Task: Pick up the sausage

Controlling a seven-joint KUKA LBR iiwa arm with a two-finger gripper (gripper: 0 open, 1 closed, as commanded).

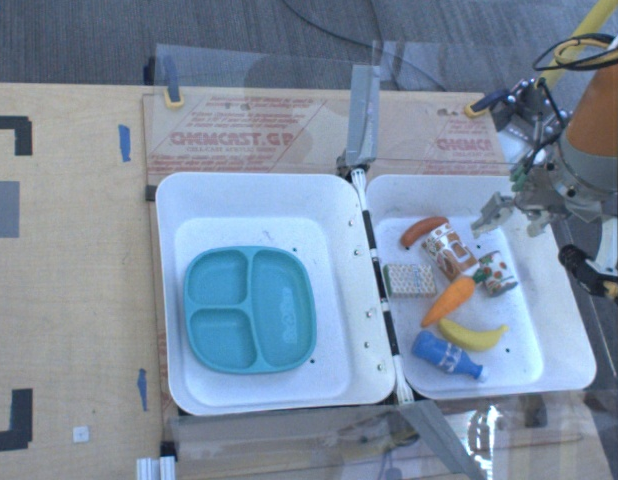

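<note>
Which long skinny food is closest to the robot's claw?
The sausage. It lies at the far end of the right bin, nearest the gripper. The carrot and banana lie farther off.

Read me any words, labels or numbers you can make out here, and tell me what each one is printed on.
"CHEMCAST GP" in red, on the clear sheet behind the left bin.
"CHEMCAS…", the same red print cut off by the arm, on the sheet behind the right bin.
The packets beside the sausage carry print too small to read.
</note>
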